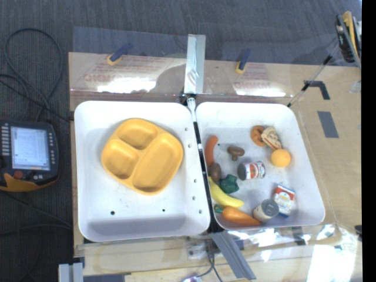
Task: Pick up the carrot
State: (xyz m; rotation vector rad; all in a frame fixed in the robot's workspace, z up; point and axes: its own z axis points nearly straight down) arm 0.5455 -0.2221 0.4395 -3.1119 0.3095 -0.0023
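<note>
The carrot (239,217) is orange and tapered. It lies on its side along the front wall of the right bin (305,157), with its thick end toward the bin's left corner. A yellow banana (225,197) lies just behind it, and a small grey can (268,209) touches its right end. A second long orange-red piece (210,149) lies against the right bin's left wall, farther back.
The right bin also holds a brown mushroom (235,152), a dark brown lump (215,171), a green piece (230,184), a labelled can (252,170), an orange ball (281,158), a pretzel-like snack (267,137) and a small carton (284,200). A yellow divided plate (143,155) lies in the left bin (94,216).
</note>
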